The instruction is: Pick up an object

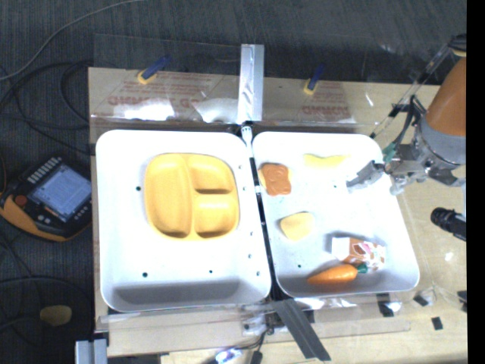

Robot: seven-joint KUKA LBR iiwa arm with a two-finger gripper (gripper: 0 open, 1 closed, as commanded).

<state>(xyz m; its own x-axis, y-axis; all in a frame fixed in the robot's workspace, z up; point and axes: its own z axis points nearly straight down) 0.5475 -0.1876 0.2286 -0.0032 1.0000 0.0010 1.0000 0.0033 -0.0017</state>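
Since any item will serve, the right bin point(394, 226) offers the choice, and places here are told from its divider with the left bin point(114, 203); a brown piece point(275, 179) lies just beside the divider toward the far wall; a pale yellow lump point(296, 225) sits a little further out, near the bin's middle; a thin yellow piece point(324, 158) lies by the far wall; a carrot point(332, 275) and a small carton point(358, 250) lie close together by the near wall. These look like light, stiff plastic toys, probably smooth and apt to slip; I would judge the lump easiest, taken across its narrow waist. The gripper point(379, 170) hangs over the bin's far right corner, well apart from the divider and from every item, holding nothing; its fingers look spread, tips toward the bin. The arm point(447, 120) enters from the right with its wrist turned inward.
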